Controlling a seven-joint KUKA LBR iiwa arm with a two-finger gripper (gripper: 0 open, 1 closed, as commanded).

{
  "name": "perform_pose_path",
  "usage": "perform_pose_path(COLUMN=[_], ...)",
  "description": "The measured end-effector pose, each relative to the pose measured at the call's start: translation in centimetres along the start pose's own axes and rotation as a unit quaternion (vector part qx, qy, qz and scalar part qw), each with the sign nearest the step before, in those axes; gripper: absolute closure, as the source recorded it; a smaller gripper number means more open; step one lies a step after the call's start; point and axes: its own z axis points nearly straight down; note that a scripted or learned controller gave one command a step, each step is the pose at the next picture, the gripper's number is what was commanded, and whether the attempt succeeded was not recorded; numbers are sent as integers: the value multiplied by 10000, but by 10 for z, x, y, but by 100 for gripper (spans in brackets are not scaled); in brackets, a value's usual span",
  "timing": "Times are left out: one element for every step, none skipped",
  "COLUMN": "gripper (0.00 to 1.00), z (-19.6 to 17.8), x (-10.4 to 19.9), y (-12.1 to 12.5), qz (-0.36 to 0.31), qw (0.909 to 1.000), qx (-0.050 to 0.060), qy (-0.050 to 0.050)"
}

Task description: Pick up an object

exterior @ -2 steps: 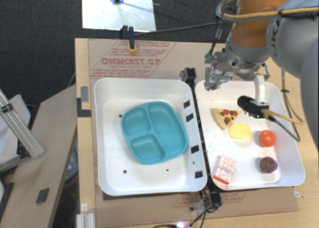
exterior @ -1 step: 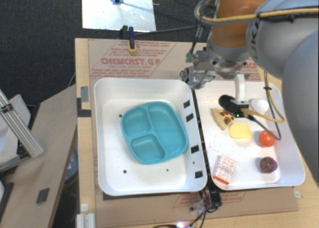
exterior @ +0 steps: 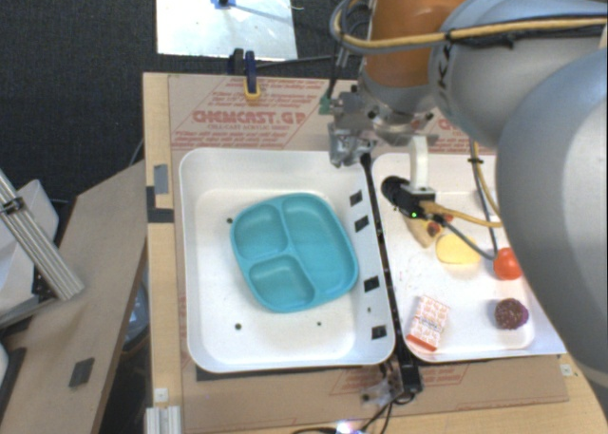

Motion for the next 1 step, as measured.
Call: perform_pose_path(gripper=[0], z=[-1], x=[-3], y=[0], qz=[16], qw=[10000], qx=[0], qy=[-7])
